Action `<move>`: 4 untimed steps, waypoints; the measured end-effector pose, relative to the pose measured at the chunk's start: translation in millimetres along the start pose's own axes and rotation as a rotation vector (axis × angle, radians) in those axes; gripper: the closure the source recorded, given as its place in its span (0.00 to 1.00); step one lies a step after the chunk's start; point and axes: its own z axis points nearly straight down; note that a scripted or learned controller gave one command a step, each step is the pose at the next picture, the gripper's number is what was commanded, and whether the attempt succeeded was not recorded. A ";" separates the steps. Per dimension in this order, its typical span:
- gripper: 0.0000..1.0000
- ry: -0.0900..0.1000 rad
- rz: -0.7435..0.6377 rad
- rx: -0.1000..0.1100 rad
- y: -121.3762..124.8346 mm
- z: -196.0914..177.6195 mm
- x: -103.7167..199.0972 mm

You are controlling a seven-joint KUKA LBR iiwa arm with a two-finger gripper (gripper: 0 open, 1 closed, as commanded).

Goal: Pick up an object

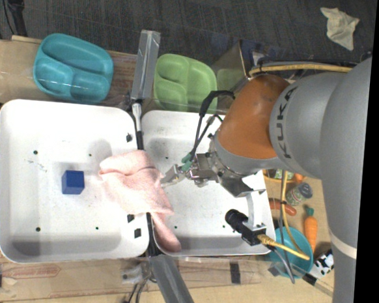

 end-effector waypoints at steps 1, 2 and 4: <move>0.00 0.000 0.000 0.000 0.0 0.0 0.0; 0.00 0.000 0.000 0.000 0.0 0.0 0.0; 0.00 0.001 -0.096 0.000 5.1 81.4 -39.9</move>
